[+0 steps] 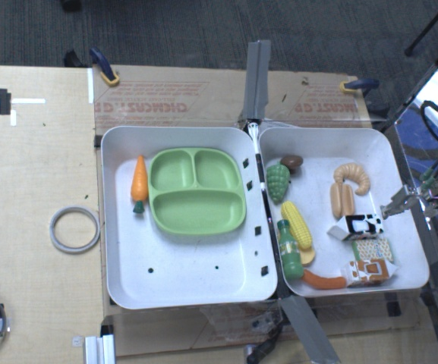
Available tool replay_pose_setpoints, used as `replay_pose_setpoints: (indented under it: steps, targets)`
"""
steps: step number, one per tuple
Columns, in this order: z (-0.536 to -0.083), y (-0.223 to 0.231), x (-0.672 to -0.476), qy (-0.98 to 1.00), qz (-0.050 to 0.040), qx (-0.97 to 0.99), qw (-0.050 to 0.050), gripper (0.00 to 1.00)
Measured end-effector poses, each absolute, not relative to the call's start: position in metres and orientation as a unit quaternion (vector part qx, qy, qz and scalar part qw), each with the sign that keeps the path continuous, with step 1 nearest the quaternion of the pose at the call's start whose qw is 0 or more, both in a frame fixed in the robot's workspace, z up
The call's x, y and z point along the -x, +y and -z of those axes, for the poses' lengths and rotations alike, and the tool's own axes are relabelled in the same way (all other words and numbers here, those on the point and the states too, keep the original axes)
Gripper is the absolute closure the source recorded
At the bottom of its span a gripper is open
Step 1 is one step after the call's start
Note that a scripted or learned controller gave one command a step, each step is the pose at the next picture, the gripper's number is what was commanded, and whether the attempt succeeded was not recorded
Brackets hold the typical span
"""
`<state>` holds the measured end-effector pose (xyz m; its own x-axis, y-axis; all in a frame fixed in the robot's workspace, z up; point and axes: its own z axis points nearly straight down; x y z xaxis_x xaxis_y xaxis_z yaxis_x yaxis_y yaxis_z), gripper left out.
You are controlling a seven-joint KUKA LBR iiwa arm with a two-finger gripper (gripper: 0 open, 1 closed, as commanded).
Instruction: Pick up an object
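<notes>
Counting two bins [120, 226], one plate [197, 190], two carrots [139, 180].

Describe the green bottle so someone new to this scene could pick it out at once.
Look in the right bin, along its left wall. The green bottle lies there lengthwise, just left of the yellow corn cob. Unlike the bumpy green vegetable farther back, it is smooth, with a yellow label.

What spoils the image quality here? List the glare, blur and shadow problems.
Camera view: even lighting with soft shadows; the white right bin nearly overexposed, with bright glare at the right edge; the small black-and-white carton is slightly soft; the green divided plastic plate is clear.
</notes>
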<state>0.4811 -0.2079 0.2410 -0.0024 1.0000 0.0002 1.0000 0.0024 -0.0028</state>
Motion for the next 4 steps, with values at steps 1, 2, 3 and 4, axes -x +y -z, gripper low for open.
replay_pose_setpoints:
  steps: [1, 2, 3, 4]
  targets:
    - [-0.112, -0.199, -0.528, -0.724, 0.0055, 0.690, -0.009, 0.00]
    - [-0.111, -0.173, -0.627, -0.726, -0.0003, 0.687, -0.001, 0.00]
    - [-0.111, -0.173, -0.627, -0.726, -0.0003, 0.687, -0.001, 0.00]
    - [-0.096, -0.177, -0.610, -0.716, 0.0016, 0.698, -0.003, 0.00]
